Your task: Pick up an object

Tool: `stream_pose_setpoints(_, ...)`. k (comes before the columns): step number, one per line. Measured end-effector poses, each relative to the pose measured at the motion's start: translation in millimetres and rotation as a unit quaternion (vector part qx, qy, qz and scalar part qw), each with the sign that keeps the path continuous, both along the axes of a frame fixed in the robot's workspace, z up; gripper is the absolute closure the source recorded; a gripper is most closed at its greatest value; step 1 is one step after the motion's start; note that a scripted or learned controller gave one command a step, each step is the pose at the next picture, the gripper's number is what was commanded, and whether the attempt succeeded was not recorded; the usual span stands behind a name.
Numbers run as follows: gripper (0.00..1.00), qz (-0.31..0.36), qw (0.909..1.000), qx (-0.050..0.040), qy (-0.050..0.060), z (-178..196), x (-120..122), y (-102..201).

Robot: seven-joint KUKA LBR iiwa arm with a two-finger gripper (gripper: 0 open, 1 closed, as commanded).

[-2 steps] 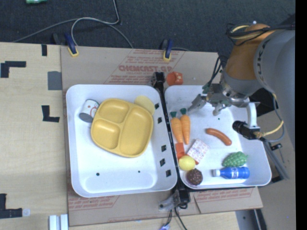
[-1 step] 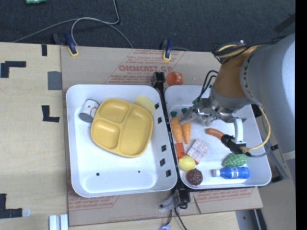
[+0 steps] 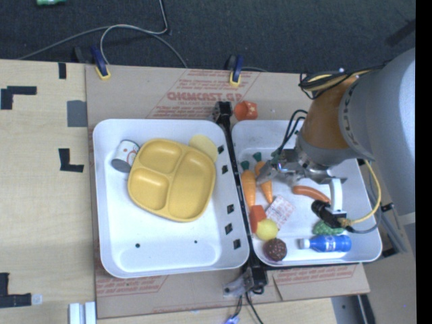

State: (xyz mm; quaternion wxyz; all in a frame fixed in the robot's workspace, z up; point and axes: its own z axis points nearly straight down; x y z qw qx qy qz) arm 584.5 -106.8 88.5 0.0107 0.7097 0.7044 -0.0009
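Note:
My gripper hangs low over the upper left part of the right bin, just above and to the right of an orange carrot. A shorter orange piece lies right below the gripper. Further down the bin's left side sit a white packet, a red piece, a yellow lemon and a dark brown ball. A curved orange item, a green item and a blue bottle lie to the right. I see nothing held by the gripper.
The left bin holds a yellow divided plate, a white cup and a pale yellow item. A red tomato rests on the cardboard just beyond the bins. The arm's orange band looms over the right bin's back.

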Motion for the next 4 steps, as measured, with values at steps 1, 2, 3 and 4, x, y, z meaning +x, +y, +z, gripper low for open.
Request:
stream_pose_setpoints(1,0.00,0.000,1.0000,0.0003,0.002,0,1,1)
stream_pose_setpoints(2,0.00,-0.001,1.0000,-0.0003,0.000,0,-1,2)
stream_pose_setpoints(3,0.00,0.000,1.0000,-0.0003,0.000,0,-14,2)
stream_pose_setpoints(4,0.00,0.002,1.0000,0.0024,0.005,-1,14,1)
